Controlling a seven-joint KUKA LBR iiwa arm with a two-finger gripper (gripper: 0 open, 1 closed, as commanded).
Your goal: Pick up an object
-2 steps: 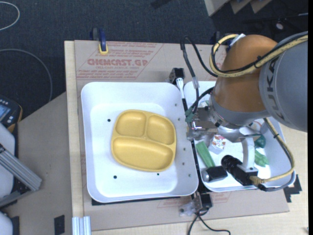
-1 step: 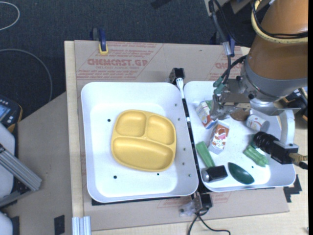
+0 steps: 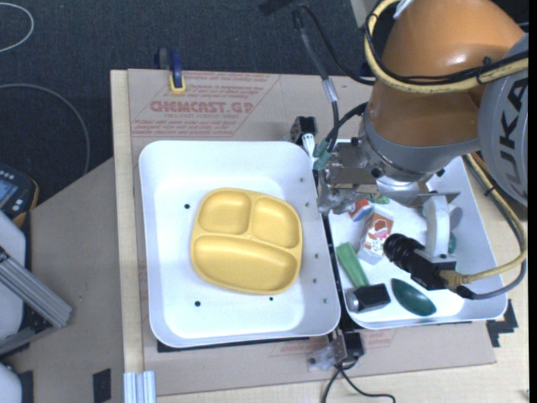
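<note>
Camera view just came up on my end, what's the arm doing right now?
The arm is reaching in over the right bin, hanging above a clutter of small items: a green marker, a small carton, a dark green spoon and a black block. Nothing can be seen lifted. The left bin holds a yellow divided tray, untouched.

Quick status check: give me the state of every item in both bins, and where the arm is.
yellow divided plate: upright, lying flat in the left bin.
green marker: lying flat in the right bin.
small carton: lying tilted, beside the marker.
dark green spoon: lying near the right bin's front edge.
arm: over the right bin.
</note>
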